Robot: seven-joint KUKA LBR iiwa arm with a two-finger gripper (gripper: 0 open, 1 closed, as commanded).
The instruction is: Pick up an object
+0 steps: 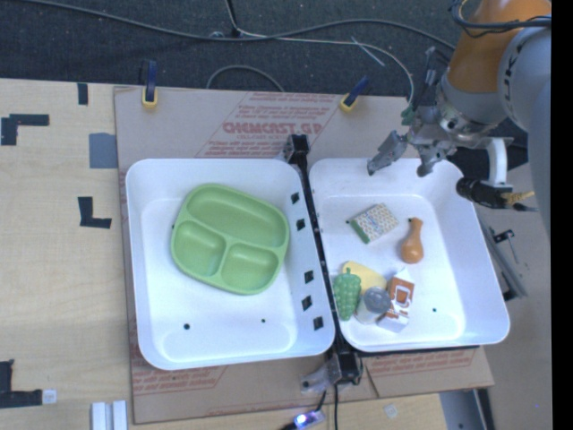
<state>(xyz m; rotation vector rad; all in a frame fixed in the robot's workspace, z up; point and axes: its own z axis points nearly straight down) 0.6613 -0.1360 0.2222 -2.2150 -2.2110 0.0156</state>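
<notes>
The right bin (466,267) holds several small objects: a patterned green and white packet (373,222), an orange-brown pear-shaped piece (412,241), a yellow piece (360,272), a green bumpy piece (346,293), a grey round piece (376,302) and a small red and white carton (398,301). My gripper (405,157) hangs over the far edge of the right bin, above and behind the packet. Its two dark fingers (383,155) are spread apart with nothing between them.
The left bin (152,321) holds a green divided plate (231,238). A black divider (309,240) runs between the bins. Clamps (149,86) and cables lie at the cardboard's far edge. The arm's grey and orange body (501,43) fills the upper right.
</notes>
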